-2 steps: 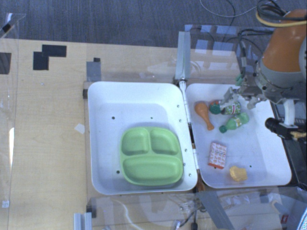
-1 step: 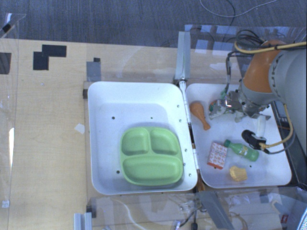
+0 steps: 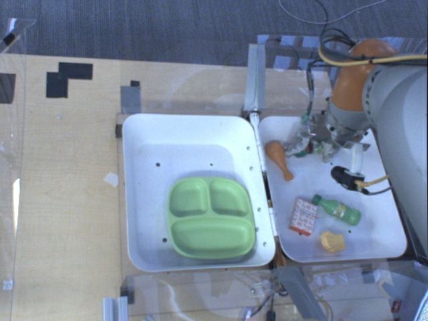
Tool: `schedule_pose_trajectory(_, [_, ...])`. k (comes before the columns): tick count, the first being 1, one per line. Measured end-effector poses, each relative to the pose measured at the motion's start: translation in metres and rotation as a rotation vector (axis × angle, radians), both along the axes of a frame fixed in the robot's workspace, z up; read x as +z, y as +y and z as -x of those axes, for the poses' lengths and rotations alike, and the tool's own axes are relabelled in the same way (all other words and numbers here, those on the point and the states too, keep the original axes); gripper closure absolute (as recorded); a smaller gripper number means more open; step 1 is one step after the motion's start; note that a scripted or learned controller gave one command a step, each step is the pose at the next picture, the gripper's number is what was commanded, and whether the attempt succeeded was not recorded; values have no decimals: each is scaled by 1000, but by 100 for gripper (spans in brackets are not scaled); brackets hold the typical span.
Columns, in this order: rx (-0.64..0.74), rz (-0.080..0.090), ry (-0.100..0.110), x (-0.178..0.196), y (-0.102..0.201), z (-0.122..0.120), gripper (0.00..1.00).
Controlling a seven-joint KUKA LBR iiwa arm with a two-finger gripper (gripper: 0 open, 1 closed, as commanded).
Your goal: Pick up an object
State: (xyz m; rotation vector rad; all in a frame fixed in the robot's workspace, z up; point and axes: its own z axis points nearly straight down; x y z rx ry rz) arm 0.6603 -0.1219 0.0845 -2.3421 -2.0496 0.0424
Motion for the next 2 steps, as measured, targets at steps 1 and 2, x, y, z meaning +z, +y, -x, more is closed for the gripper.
schedule_pose_trajectory(1, [6,1,6,10,0,1,100])
schedule_pose_trajectory(2, [206,1,-47,103,80,-10,100])
